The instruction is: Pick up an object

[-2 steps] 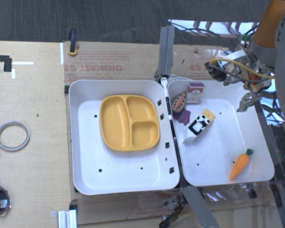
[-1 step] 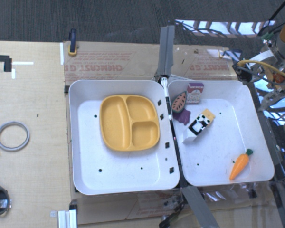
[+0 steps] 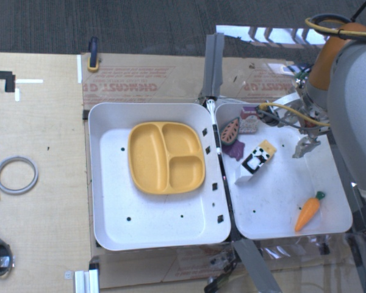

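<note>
Over the right bin (image 3: pixel 280 221), end effector (image 3: pixel 304 146) points down

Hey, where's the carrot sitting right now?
In the camera view the carrot lies in the right bin, near its front right corner, apart from the black-and-white block further up toward the middle of that bin.

Dark carpet (image 3: pixel 110 11), pale wooden bench (image 3: pixel 36 224)

Grey arm (image 3: pixel 354 102) from the right, orange-banded wrist bent, end effector (image 3: pixel 305 146) pointing down
</note>
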Controlling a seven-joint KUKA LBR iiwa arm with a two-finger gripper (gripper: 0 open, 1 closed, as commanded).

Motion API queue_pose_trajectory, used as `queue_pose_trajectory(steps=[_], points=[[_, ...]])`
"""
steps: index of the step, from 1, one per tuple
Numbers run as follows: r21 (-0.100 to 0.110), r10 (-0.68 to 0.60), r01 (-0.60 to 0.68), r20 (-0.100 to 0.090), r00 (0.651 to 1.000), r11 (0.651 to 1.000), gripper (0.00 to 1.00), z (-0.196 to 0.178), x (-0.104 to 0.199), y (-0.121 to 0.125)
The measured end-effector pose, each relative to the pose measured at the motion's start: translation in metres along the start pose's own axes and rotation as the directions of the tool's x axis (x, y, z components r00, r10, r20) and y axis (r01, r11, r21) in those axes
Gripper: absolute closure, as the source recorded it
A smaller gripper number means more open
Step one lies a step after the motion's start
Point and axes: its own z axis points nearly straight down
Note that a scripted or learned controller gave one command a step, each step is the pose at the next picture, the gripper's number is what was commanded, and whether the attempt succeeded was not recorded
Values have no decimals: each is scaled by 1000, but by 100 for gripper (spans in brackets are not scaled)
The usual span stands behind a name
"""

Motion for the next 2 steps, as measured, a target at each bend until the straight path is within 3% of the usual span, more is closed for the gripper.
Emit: queue_pose_trajectory(steps=[2], points=[[-1,0,0,0,1000,1000,0,-1,0,0]])
